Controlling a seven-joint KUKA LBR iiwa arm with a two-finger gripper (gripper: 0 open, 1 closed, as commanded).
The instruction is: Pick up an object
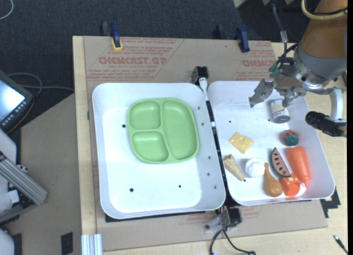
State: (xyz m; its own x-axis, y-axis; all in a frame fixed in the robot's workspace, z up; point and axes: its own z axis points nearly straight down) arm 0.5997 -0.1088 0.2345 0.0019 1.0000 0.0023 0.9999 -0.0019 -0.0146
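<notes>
Toy food lies clustered along the near edge of the right bin [237, 91]: an orange carrot [299, 164] toward the near right corner, a red piece [291, 187] touching its near end, a watermelon slice [279, 163] just beside the carrot on its left, a brown drumstick [270, 182] next to that, then a small white round piece [255, 167] and a tan wedge [234, 166] close to the bin's left wall. Slightly farther in, a yellow cheese piece [241, 142] sits near the bin's middle, and a red-and-green strawberry [290, 137] rests toward the right edge.

Left bin [110, 138]: a green divided plate [164, 130] with three compartments lies in its far half, flat.

Farther back in the right bin, a small silver can [279, 112] lies below the wrist. Gripper [268, 94] hangs over the far part of this bin, just beside the can; one grey finger [258, 96] points toward the bin's floor. Whether the jaws are open or closed, I cannot tell, and nothing is visibly between them.

Both bins rest on a cardboard-covered bench [160, 55], with blue clamps [115, 34] at its far edge.
</notes>
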